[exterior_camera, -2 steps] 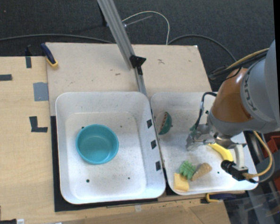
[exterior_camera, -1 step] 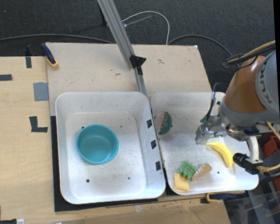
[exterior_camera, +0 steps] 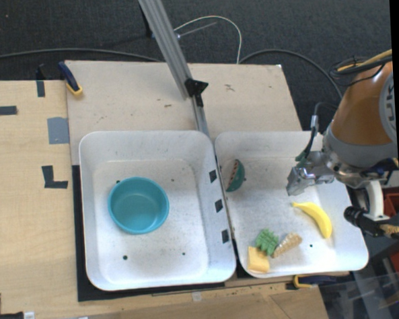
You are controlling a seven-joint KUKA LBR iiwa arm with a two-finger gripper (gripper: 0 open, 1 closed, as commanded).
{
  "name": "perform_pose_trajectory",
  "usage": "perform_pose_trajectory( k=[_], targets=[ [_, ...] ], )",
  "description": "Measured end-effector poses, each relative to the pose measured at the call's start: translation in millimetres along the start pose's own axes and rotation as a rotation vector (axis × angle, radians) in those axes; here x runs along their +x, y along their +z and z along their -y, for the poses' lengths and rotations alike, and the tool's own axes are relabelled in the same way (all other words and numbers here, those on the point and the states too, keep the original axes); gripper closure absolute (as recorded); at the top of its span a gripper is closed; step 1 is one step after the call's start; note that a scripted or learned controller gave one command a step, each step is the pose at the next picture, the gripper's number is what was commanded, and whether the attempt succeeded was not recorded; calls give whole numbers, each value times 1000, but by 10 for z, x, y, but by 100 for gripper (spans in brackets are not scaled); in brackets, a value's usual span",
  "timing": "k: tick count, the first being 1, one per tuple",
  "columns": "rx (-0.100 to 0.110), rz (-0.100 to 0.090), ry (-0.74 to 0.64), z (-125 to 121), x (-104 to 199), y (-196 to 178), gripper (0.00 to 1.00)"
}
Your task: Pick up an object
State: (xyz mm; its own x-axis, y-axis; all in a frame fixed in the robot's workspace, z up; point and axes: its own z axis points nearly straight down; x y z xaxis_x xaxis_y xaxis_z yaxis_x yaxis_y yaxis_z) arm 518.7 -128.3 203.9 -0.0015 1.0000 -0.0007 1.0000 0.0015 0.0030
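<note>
Arm: I am seeing the grey arm with its orange band reaching in from the right, over the right bin.
Gripper: the gripper is hanging over the right part of the right bin; I cannot tell whether it is wide, narrow or holding anything.
Banana: a yellow banana is lying in the right bin, just near of the gripper, apart from it as far as I can judge.
Near cluster: a green toy, a tan piece and a yellow block are sitting together at the near edge of the right bin, left of the banana.
Far-left item: a green and brown object is resting beside the bin's left wall.
Left bin: I am seeing a teal bowl sitting upright in the left bin.
</note>
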Motion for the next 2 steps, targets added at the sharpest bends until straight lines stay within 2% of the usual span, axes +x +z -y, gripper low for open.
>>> perform_pose_trajectory(
  k=[1, 2],
  targets=[
    [4, -3, -5, -255, 434, 66, 100],
    [2, -3, -7, -548, 981, -55, 100]
  ],
)
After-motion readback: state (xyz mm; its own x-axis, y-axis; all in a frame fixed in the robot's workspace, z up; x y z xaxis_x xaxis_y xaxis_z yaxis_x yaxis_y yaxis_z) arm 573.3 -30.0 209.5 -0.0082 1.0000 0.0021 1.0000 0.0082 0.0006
